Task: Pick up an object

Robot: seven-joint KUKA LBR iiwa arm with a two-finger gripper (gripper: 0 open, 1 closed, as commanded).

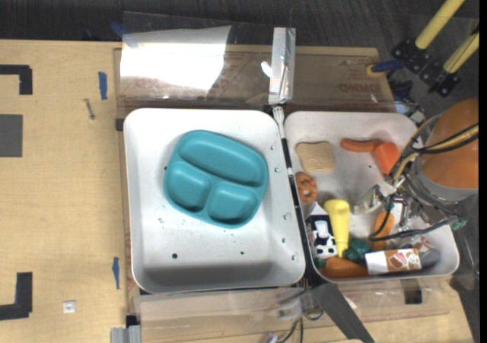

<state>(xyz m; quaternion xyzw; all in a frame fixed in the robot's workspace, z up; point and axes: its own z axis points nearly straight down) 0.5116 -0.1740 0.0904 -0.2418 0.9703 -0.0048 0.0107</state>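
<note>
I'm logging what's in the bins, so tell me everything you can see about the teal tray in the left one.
The teal tray is a rounded, oblong dish that looks like smooth moulded plastic, divided into three compartments: one long one across the top and two smaller ones below. It lies open side up, turned at a slant, near the middle of the left bin, resting on its white floor. Nothing lies in it or touches it, and it sits apart from the bin's walls.

- Right bin (pixel 358 122): you have a heap of small toy items to pick from.
- Tan bread slice (pixel 316 157), lying flat, far left.
- Orange-red sausage (pixel 358 145), far side.
- Pretzel (pixel 307 186), at the left wall.
- Yellow bottle (pixel 338 222), centre.
- Black-and-white cow-patterned piece (pixel 323 239), near left.
- White labelled tube (pixel 396 260), along the near wall.
</note>
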